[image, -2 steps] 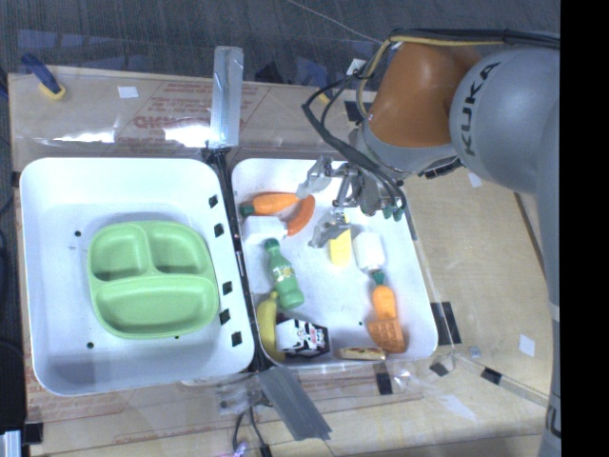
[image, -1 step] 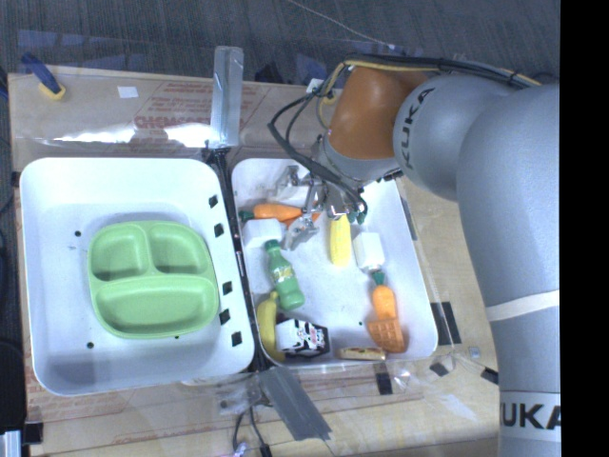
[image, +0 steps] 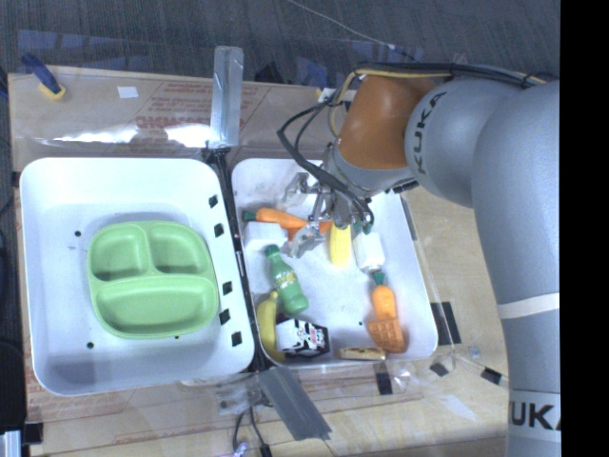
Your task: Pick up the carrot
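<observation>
The slim orange plastic carrot [image: 282, 219] is lying crosswise, green top pointing left, its tip reaching under my metal two-finger gripper [image: 319, 225], whose grip I cannot tell.

Even, diffuse overhead light; both white bins [image: 124, 179] read bright without clipping. Glare streaks lie on the clear film along the counter's [image: 114, 103] far edge. The arm [image: 495, 160] casts a soft shadow into the right bin's far corner. Focus is moderate, with fine detail around the hand [image: 319, 222] soft; the surround stays dim.
</observation>
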Robot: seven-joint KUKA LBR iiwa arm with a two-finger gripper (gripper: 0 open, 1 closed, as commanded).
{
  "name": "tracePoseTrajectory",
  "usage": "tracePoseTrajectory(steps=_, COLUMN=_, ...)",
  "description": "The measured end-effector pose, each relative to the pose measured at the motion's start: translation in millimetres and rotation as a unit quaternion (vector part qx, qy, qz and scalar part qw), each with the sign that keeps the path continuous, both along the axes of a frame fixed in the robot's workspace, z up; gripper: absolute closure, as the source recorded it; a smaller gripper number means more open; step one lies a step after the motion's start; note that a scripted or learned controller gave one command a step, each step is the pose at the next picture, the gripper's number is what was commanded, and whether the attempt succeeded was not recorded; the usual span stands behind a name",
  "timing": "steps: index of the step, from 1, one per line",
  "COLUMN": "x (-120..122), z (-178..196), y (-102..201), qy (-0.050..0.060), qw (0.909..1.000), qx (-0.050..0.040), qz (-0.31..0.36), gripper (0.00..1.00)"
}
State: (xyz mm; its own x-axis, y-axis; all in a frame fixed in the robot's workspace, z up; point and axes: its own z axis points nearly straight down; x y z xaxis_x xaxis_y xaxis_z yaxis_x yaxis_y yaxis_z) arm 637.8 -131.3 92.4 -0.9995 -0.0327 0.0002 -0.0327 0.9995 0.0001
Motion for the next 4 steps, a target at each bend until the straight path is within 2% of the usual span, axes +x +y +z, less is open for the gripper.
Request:
tracePoseTrajectory(steps=1, x=-25.8, z=-0.9, y=1.8, qy=0.002, qw=0.9581, qx=-0.0002, qz=-0.287, gripper=0.00)
tracePoseTrajectory(steps=2, x=-32.2, z=-1.3, y=38.2, qy=0.003, qw=0.9194, qx=-0.0006, qz=-0.393, gripper=0.00)
tracePoseTrajectory(steps=3, x=-31.5, z=9.0, y=39.3, qy=0.003, qw=0.9210, qx=-0.0010, qz=-0.390, gripper=1.00)
tracePoseTrajectory(steps=4, x=-31.5, z=8.9, y=39.8, qy=0.004, qw=0.9211, qx=-0.0010, qz=-0.389, gripper=0.00)
